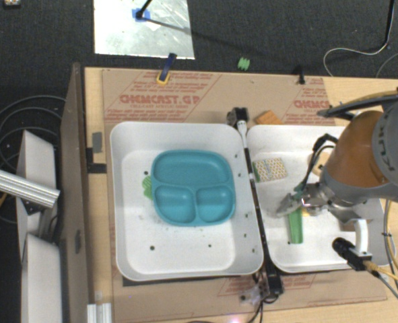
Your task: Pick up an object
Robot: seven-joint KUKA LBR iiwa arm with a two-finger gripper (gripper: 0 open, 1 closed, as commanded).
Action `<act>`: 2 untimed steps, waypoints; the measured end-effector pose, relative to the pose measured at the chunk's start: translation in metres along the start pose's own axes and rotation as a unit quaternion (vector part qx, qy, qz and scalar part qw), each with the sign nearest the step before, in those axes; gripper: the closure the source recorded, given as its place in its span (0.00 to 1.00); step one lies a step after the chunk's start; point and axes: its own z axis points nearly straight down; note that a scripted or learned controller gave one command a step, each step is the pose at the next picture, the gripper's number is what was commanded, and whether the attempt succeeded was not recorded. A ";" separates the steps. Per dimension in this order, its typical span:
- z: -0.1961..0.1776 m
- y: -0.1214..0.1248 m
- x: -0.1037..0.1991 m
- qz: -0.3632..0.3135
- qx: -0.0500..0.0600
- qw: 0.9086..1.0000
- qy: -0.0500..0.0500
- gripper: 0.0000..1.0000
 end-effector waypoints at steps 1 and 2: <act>-0.012 0.003 0.000 -0.001 -0.004 1.000 -0.001 1.00; -0.106 0.012 0.107 -0.008 -0.007 1.000 0.002 1.00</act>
